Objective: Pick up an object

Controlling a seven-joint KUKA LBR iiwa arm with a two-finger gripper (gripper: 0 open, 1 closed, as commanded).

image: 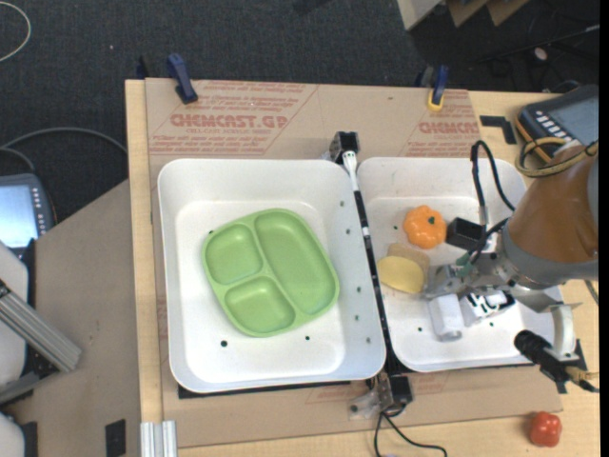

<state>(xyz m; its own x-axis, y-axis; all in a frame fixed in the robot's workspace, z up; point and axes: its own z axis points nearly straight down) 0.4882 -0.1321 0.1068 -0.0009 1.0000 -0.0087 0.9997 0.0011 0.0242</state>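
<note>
My gripper (444, 314) sits low in the right bin (419, 348), toward the lower right of the frame, with the arm coming in from the right edge. From this angle I cannot tell whether it is wide or narrow, and I see nothing held in it.

Nearest to me, at the bottom right corner, a small red thing (544, 428) lies on the bench (285, 112), outside both bins.

Moving up the frame, a yellow lump (401, 274) lies in the right bin just left of the gripper, near it, though I cannot tell if they touch. Just above and to the right of the lump is an orange pumpkin (424, 227), close to the lump and apart from the gripper.

In the left bin (186, 208), at centre frame, a green plate (271, 272) with three compartments lies flat, well apart from the gripper.

Farthest off, along the top edge of the bench, a blue clamp (181, 76) grips the board at upper left and a second clamp (438, 88), blue and yellow, at upper right.
</note>
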